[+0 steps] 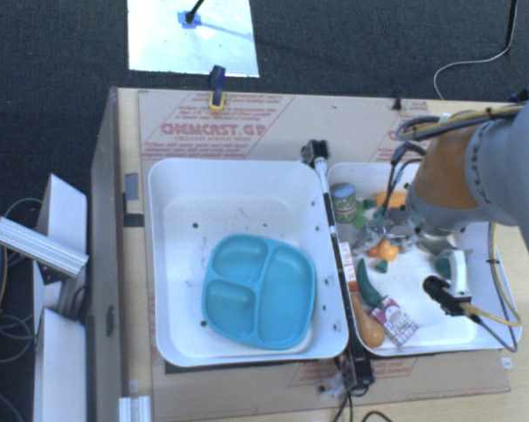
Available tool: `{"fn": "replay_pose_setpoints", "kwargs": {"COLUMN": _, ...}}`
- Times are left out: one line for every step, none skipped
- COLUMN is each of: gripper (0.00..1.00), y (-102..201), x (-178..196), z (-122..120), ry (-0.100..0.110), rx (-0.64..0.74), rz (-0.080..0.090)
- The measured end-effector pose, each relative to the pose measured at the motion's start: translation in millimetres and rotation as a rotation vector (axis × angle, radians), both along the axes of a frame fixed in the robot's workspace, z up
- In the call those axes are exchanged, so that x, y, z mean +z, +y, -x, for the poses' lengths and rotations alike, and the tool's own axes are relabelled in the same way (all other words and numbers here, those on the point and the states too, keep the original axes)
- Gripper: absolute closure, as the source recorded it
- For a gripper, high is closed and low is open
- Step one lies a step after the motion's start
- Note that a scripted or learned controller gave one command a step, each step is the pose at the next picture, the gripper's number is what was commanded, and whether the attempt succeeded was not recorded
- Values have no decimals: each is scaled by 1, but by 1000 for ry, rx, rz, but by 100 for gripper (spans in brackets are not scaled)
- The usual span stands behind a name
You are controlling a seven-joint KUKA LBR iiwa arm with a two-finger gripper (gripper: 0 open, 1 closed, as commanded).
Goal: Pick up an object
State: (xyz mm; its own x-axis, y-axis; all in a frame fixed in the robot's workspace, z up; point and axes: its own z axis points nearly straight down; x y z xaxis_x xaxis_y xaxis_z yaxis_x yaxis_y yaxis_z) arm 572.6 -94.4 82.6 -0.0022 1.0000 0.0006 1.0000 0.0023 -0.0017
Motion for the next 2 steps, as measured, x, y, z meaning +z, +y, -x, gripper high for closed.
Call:
{"fn": "replay_pose_setpoints", "kwargs": {"gripper": 100, "y": 0, "x": 9, "z": -1, "ry": 0, "rx": 1, "rz": 0}}
{"fn": "replay_pose_setpoints", "kwargs": {"gripper": 100, "y": 63, "x": 101, "z": 37, "ry": -2, "rx": 2, "rz": 0}}
